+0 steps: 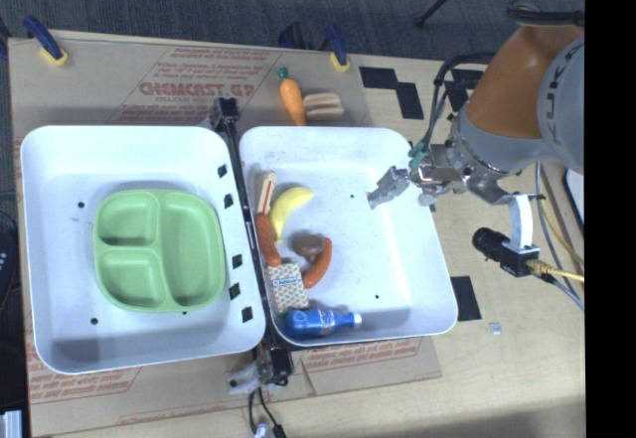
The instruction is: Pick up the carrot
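**Carrot lies outside the bins, gripper over the right one**

The carrot (290, 99) lies on the cardboard (189, 78) just behind the right bin (397, 267), outside its back rim, green top pointing away. A small bun-like piece (322, 106) sits just beside it.

The gripper (386, 188) hangs over the right bin's far-right part, well apart from the carrot. I cannot tell how its jaws stand from here, and nothing shows between them.

Inside the right bin, along its left wall, a banana (288, 207), a sausage (318, 261), a blue bottle (320, 321) and a small box (286, 286) crowd together. The left bin (50, 227) holds a green tray (159, 249).
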`<state>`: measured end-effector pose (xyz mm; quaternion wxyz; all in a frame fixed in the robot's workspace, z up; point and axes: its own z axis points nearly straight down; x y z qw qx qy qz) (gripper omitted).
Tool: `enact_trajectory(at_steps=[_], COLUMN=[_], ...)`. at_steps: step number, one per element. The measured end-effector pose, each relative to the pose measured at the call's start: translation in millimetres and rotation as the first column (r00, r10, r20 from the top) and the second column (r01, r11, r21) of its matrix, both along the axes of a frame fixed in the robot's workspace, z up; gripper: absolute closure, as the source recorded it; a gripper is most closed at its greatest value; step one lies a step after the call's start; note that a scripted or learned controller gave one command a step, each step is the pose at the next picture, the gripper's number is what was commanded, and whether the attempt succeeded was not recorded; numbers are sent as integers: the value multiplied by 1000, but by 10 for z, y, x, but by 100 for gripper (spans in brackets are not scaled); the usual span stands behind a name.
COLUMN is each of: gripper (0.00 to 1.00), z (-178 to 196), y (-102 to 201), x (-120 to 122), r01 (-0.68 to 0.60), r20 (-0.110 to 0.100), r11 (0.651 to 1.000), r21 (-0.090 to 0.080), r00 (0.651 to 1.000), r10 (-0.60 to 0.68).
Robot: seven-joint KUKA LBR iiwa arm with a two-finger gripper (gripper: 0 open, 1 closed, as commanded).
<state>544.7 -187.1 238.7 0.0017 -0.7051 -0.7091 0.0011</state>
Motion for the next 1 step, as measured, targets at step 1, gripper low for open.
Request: enact_trajectory(at_steps=[1], gripper=[0], z=[-1289], y=[581], x=[237], r01=[126], r20=[-3], r11=[992], r21=[1], r00=[992], r10=[-126])
